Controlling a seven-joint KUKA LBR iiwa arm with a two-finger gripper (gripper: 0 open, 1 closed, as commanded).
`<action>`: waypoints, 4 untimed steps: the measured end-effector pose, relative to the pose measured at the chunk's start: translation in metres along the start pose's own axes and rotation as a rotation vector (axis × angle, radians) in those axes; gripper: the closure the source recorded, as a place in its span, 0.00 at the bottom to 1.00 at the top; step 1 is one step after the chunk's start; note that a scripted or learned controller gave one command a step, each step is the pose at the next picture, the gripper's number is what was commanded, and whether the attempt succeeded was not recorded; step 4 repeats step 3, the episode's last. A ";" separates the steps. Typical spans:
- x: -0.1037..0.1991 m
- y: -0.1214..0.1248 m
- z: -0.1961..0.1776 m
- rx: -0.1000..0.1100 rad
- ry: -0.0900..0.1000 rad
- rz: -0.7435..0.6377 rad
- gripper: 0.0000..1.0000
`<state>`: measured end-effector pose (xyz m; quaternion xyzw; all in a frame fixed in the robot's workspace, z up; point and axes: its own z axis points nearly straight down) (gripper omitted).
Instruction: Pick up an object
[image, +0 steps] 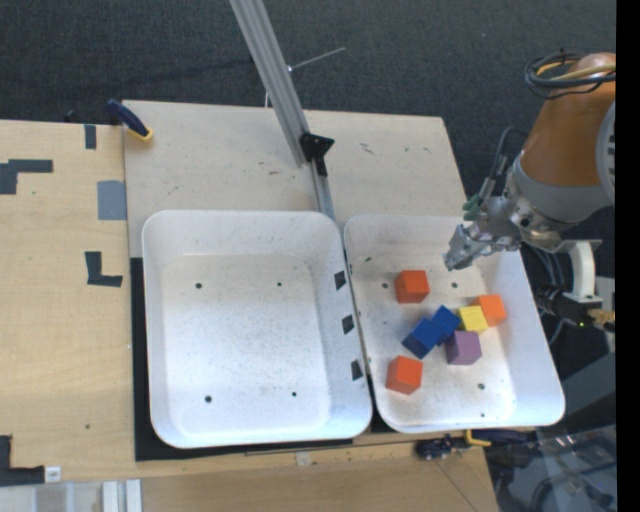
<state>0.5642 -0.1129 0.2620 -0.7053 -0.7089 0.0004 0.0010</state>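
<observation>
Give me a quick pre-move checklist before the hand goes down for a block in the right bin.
1. Blocks present in right bin: ok, six there.
2. Hand over that bin: ok, at its upper right part, above the floor.
3. Hand carrying nothing: ok, no block at its tip.
4. Nearest target free-standing: ok, upper orange block sits apart from the rest.
5. Cluster pickable: not ok, blue block, yellow block and purple block touch.
6. Finger opening: cannot tell.
</observation>
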 end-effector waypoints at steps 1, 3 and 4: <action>0.055 -0.007 0.016 0.002 0.000 -0.001 1.00; 0.156 -0.017 0.038 0.002 0.000 -0.002 1.00; 0.156 -0.017 0.038 0.002 0.000 -0.002 1.00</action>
